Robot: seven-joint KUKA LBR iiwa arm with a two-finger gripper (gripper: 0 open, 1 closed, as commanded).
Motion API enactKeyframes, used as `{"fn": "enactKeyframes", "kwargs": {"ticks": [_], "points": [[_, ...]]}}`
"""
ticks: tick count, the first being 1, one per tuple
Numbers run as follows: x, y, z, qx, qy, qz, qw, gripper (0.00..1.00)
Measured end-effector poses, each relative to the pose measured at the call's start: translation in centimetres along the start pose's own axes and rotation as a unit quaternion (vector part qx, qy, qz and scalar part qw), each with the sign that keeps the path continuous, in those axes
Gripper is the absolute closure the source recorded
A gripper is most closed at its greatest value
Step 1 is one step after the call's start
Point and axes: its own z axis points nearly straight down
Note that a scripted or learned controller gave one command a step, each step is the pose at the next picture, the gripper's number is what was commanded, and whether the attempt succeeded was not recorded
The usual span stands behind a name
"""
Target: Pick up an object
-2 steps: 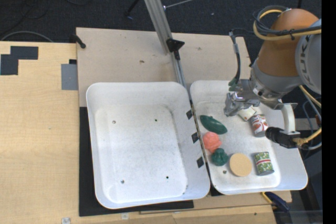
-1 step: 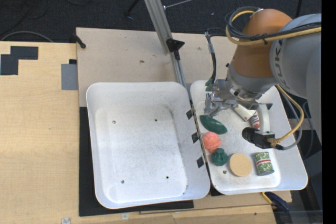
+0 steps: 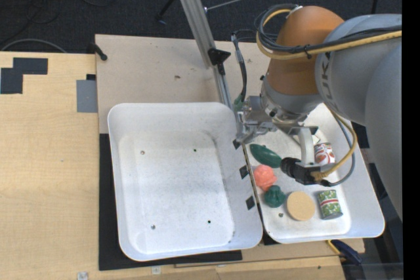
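Over the right bin: the grey arm (image 3: 341, 69) reaches in from the right, its orange band (image 3: 298, 52) bulking above the wrist, which points down toward the bin's near-left part.
Gripper: the gripper (image 3: 252, 131) sits low by the wall shared by the two bins; whether it is released or clenched cannot be told, since the wrist covers it.
Right bin (image 3: 367, 223): a dark green object (image 3: 266, 154) lies just below the gripper, then an orange-pink lump (image 3: 264, 176), a small green piece (image 3: 273, 196), a tan round disc (image 3: 301, 206), a green-labelled can (image 3: 329, 203) and a red-and-white can (image 3: 323, 153).
Hidden: the bin's far part is covered by the arm.
Left bin (image 3: 131, 121): white, speckled floor.
Cables (image 3: 341, 160): looping past the cans.
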Motion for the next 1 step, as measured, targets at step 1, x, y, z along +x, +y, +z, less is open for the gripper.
{"fn": "enactKeyframes", "kwargs": {"ticks": [1], "points": [[5.62, 1.33, -0.85, 0.000, 0.000, -0.001, 1.0000, 1.00]]}}
